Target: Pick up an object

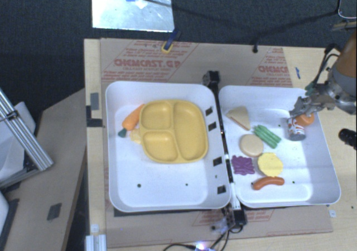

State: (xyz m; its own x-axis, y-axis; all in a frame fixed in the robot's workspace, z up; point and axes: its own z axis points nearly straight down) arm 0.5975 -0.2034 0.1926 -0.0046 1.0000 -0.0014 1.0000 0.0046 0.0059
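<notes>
Small silver can with an orange label [296,128] is the object nearest the action. It sits in the right white bin [321,188], out toward that bin's far right side. The gripper [304,106] is right on top of it, touching or nearly touching the can's far end. I honestly can't tell if the gripper is open or clamped down, since it's a grey blur from this angle, so I can't say the can is held.

Other stuff in that bin, all left of the can:
- a green ridged bean-pod piece [267,136], the closest neighbour, still a little apart from the can
- a tan bread-like wedge [239,116] at the far left
- a round beige cookie [251,145] just beside the green piece
- a yellow round slice [270,164] and a purple grape bunch [242,164] nearer to the camera
- an orange-red sausage [267,183] nearest of all

Nothing is pressed against the can, and the bin's right wall is close by.

The left white bin [120,188] has a yellow sectioned plastic plate [170,131] with an orange carrot [133,117] tucked against its left edge. Black clips [215,127] run down the seam between the bins.
</notes>
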